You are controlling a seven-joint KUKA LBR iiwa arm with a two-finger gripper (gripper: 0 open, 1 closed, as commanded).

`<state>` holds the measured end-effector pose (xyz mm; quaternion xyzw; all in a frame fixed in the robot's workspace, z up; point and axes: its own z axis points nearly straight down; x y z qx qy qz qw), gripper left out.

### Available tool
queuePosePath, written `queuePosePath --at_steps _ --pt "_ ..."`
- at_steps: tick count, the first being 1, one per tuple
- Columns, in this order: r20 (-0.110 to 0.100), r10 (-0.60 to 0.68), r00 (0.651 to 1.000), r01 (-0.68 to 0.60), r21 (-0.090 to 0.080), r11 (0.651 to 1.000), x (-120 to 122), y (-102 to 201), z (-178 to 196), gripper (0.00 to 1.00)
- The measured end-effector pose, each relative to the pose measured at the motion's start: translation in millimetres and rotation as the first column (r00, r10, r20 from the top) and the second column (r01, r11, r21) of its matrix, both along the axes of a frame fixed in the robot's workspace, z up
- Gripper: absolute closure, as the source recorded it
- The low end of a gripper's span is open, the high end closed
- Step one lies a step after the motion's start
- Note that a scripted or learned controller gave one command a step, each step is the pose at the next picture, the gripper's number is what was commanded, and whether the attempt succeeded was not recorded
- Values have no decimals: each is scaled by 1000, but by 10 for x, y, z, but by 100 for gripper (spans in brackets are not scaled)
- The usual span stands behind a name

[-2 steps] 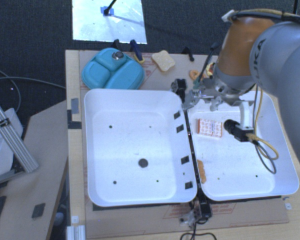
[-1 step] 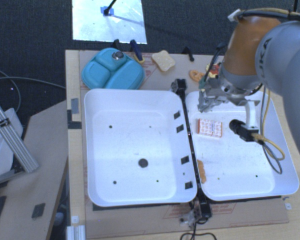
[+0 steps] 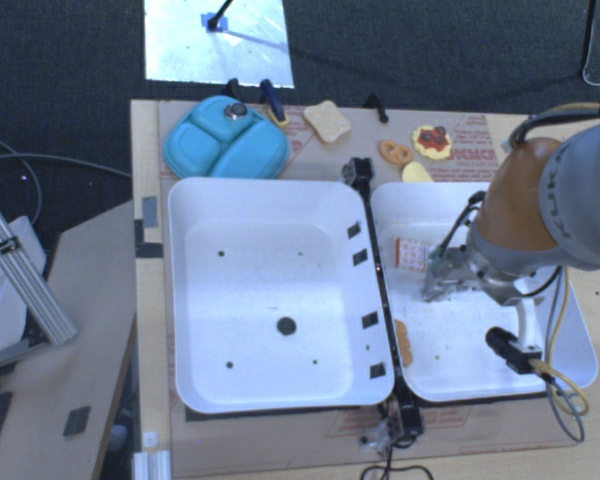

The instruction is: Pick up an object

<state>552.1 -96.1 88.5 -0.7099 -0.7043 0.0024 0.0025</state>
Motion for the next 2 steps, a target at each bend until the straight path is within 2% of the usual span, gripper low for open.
queuePosePath --at_steps 1,2 --pt "18 17 1000 -17 1 1000 -12 549 1019 100" --pt "6 16 1000 -16 2 1000 -341 1096 956 100"
